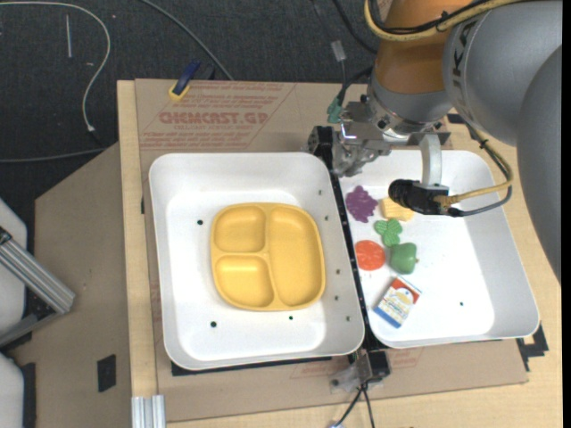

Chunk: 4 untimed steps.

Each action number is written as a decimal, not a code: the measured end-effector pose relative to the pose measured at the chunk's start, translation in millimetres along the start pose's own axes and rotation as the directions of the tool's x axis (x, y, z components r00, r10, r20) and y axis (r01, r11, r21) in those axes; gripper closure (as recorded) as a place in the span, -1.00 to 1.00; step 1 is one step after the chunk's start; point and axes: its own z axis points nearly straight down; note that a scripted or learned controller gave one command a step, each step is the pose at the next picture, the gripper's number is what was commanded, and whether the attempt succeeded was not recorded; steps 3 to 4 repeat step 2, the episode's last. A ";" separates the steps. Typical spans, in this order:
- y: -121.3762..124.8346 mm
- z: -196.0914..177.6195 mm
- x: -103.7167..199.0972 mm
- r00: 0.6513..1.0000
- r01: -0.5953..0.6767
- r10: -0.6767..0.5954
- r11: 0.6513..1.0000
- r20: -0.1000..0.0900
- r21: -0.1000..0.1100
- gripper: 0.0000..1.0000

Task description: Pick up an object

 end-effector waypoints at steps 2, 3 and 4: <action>11.0 12.6 40.2 1.000 -0.005 0.005 1.000 0.001 0.001 -1.00; 11.0 12.6 40.2 1.000 -0.005 0.005 1.000 0.001 0.001 -1.00; 11.0 12.6 40.2 1.000 -0.005 0.005 1.000 0.001 0.001 -1.00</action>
